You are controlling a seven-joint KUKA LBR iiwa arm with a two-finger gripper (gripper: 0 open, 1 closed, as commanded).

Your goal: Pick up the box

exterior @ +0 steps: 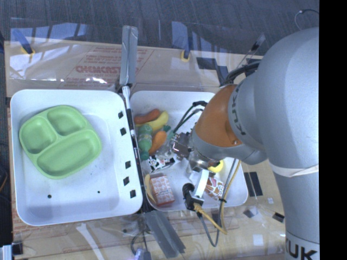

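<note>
Pale board under clear sheeting is seen as the tabletop [65,64], and two shallow white bins are carried on it side by side. The box [161,190], printed with a reddish-brown picture, is laid flat in the right bin [162,99], at its near left corner, close against the wall shared with the left bin [81,194]. Lying flat with its top face bare, it is judged open to an approach from above, though little room is left on the wall side. It is not held.

From the box, the tool [174,149] is found at about one o'clock, near but apart; the box thus lies at about seven o'clock from the tool. Whether the tool is wide or narrow cannot be told, since it is masked by the wrist. It is carried low over the bin, presumably so that a grasp can be set up.

Between tool and box a small black-and-white patterned thing [160,160] is seen. Toward twelve o'clock a carrot [158,141], a green toy [144,142], a banana [160,121] and a sausage [147,116] are heaped along the same wall. A second small printed packet [216,187] is seen at three o'clock of the box. A green divided plate [59,141] is kept in the left bin, well apart.
</note>
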